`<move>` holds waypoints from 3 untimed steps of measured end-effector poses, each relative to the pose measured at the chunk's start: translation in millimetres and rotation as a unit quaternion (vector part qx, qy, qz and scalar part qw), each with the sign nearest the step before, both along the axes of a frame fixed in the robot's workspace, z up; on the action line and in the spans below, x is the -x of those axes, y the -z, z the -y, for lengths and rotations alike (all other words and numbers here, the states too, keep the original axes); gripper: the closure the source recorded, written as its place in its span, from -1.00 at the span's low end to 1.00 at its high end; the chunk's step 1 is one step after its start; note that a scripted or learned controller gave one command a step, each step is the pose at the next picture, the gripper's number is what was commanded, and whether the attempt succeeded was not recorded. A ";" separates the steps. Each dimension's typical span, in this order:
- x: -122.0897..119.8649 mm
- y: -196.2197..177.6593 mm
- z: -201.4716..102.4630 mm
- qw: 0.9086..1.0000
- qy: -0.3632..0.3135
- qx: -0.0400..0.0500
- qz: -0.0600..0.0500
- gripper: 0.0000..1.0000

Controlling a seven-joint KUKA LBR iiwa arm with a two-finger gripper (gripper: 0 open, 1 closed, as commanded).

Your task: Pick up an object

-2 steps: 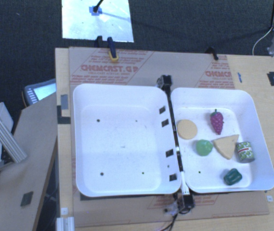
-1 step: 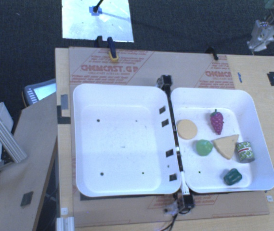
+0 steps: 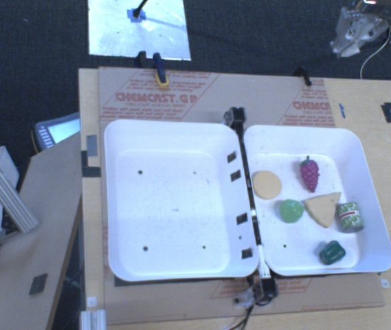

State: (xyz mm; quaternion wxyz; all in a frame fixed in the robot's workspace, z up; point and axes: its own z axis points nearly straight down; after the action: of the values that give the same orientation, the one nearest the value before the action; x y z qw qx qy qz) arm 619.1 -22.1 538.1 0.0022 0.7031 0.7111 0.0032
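Observation:
The right bin (image 3: 370, 177) holds several small items. A round tan disc (image 3: 266, 184) lies near its left wall. A purple bunch of grapes (image 3: 309, 174) sits toward the back. A green ball (image 3: 291, 210) lies next to a pale yellow cheese wedge (image 3: 323, 208). A small green and red can (image 3: 350, 217) touches the wedge's right side. A dark green pepper (image 3: 332, 252) rests near the front. My gripper (image 3: 352, 36) hangs far off at the top right, beyond the bench's back edge and well away from both bins.
The left bin (image 3: 119, 184) adjoins the right one along a black-clipped seam (image 3: 243, 184). A shiny metal sheet (image 3: 139, 19) lies on the dark floor behind. A screen (image 3: 58, 130) and an aluminium rail (image 3: 3, 184) stand at the left.

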 end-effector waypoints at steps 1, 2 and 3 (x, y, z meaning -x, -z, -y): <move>3.5 3.3 -45.3 1.000 0.001 0.000 -0.003 1.00; 6.9 2.9 -131.7 1.000 -0.001 -0.001 -0.002 1.00; 1.8 3.3 -219.2 1.000 0.000 -0.001 -0.002 1.00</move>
State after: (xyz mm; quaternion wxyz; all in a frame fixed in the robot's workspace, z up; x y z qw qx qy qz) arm 617.3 197.1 534.8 -0.0001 0.7028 0.7114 0.0021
